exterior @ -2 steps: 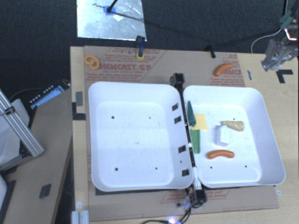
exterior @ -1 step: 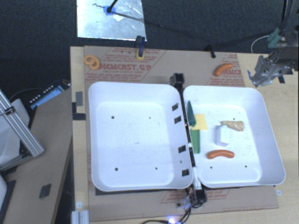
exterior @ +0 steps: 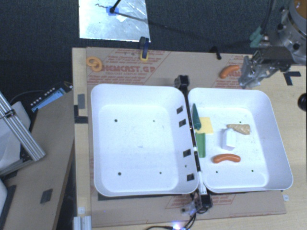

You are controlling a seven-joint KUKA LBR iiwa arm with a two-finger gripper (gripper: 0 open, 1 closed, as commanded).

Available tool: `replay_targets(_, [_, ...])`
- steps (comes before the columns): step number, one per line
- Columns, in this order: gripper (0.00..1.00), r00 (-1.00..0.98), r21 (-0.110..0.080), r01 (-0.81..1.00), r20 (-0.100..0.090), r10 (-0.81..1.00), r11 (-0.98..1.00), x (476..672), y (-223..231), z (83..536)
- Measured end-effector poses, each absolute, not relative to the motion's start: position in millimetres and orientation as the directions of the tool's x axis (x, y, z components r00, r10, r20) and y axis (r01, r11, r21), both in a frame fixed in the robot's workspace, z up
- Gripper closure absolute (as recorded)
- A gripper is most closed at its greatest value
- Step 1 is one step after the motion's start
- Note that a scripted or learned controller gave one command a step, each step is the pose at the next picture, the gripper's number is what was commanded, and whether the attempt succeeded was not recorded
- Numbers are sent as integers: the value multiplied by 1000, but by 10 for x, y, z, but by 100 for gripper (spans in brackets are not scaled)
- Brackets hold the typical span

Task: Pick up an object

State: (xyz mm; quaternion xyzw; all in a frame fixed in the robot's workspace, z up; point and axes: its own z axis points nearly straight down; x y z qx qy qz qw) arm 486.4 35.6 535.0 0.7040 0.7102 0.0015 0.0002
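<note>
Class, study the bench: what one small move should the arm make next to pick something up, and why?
Probably swing the gripper inward and down over the right bin. It hangs outside that bin's far rim, while the white block, orange sausage and tan wedge lie apart on the bin floor, each with room around it.

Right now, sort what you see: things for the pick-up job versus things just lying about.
For the job: gripper; in the right bin: orange sausage, white block, tan wedge, yellow square, green stick.
Lying about: pretzel, second sausage, clamp.
</note>
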Motion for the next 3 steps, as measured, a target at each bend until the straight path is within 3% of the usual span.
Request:
replay_targets(2, [100,9,4,1000,-3,1000,-9,4857,-1509,5352])
replay_targets(3, [100,-8,-11,1000,3,1000,8,4862,-941,3941])
